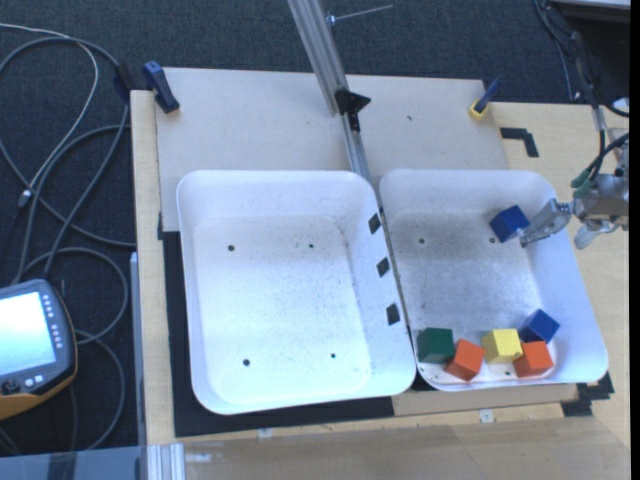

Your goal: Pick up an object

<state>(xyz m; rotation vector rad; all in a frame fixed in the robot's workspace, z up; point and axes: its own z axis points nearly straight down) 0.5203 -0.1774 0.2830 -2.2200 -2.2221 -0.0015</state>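
Observation:
A blue cube sits in the upper right part of the right bin. My gripper reaches in from the right, and its tip is right against the cube's right side. Whether the cube is gripped cannot be told from this angle. Along the bin's front wall lie a green cube, an orange cube, a yellow cube, a second orange cube and a second blue cube.
The left bin stands beside the right one, with a row of black clips between them. A metal pole slants over the back of the bench. Cables hang at the right edge.

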